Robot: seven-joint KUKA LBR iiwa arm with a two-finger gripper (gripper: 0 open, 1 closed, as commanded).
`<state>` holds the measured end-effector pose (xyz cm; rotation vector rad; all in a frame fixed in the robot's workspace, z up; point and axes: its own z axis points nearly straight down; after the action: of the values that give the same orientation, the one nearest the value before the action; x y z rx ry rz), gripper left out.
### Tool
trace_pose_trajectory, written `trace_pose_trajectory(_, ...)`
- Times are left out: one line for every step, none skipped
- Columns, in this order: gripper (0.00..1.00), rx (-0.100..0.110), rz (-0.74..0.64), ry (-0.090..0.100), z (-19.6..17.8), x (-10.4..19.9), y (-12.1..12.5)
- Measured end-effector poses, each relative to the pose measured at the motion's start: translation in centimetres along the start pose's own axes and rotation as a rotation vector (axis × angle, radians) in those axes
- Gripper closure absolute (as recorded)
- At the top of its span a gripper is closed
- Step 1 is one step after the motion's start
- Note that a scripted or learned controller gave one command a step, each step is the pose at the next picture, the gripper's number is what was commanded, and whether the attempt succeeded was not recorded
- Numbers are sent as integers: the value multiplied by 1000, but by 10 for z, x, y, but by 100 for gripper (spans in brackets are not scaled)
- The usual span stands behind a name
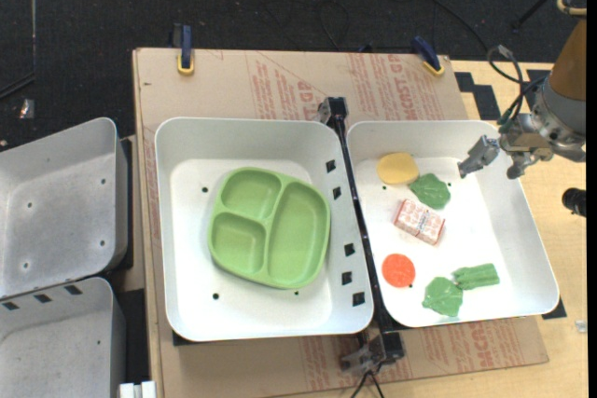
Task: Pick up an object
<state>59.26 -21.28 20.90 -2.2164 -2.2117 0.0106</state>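
My gripper (496, 159) hangs over the far right part of the right bin (532, 228), its two fingers spread open with nothing between them. In that bin lie a yellow oval piece (397, 168), a small green leafy piece (430, 190), a pink-and-white wrapped block (419, 221), an orange-red disc (398, 269), and two green pieces at the front, one lumpy (442, 296) and one flatter (478, 276). The gripper is up and to the right of the leafy piece, apart from every object.
The left bin (187, 154) holds a light green divided tray (270, 226). A black divider (353, 228) with clips runs between the bins. Two white lids (56, 200) lie left of the bench. Clamps (186, 51) sit on the board's far edge.
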Motion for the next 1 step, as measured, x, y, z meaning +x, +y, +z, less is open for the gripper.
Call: trace_pose_trajectory(0, -12, -3, -3, -7, 1, 3)
